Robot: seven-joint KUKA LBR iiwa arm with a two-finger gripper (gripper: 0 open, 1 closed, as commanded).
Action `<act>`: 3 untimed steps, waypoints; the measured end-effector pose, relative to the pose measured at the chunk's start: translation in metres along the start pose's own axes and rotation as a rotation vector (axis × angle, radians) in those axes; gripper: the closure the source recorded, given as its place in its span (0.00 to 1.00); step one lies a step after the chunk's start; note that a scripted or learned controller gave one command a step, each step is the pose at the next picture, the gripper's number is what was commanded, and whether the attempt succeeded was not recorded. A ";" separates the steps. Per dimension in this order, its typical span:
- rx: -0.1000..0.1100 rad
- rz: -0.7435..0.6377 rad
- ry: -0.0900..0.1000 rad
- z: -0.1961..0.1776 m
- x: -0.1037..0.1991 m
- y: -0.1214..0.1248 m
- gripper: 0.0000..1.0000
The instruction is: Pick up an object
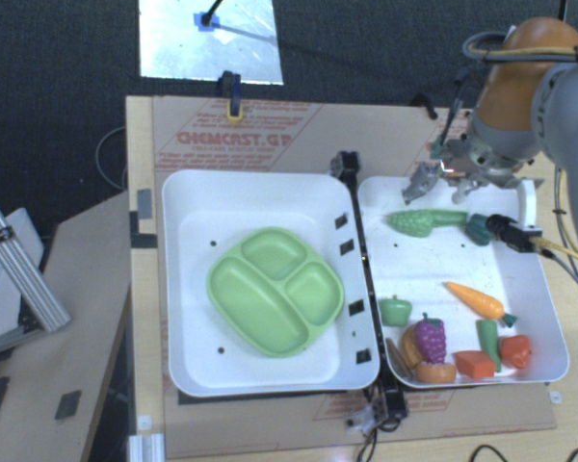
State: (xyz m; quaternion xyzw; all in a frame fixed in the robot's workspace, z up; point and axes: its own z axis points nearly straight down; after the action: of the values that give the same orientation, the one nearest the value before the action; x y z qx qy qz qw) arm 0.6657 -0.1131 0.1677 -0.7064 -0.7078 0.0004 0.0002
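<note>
– Camera view, right bin point(419, 268) first. Tool state?
– Marking gripper point(436, 192) as spread wide, with nothing between fingers point(413, 189). Placing it over far end of that bin, just above green vegetable point(419, 222).
– Touching it?
– Cannot tell. Close, though, with tips just beyond its far side. Logging vegetable as lying flat, lengthwise across bin, near far wall.
– Other pickable stuff?
– Tagging carrot point(474, 299) mid-bin toward right wall, lying at a slant. Green pepper point(395, 309) hard by left wall. Purple grapes point(430, 338) just nearer than pepper.
– Near edge?
– Logging a cluster: red tomato point(516, 351) in near right corner, green pod point(487, 340) touching it on left, red block point(474, 364) in front of pod, orange piece point(435, 372) beside block, just below grapes.
– Distance from tool?
– All well apart from it, save the vegetable.
– Left bin point(188, 258)?
– Noting green divided plate point(270, 292) in middle, three compartments, lying flat.
– Arm?
– Reaching in from right, with orange band point(520, 75) above wrist, over bench's far right corner.
</note>
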 end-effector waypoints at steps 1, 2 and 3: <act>0.000 -0.002 0.000 0.049 0.008 -0.006 0.00; -0.002 -0.003 0.000 0.083 0.009 -0.005 0.00; -0.005 -0.003 0.000 0.071 0.009 -0.004 1.00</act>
State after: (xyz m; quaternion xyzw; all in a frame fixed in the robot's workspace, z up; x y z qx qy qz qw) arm 0.6620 -0.1044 0.0965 -0.7052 -0.7090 -0.0015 -0.0016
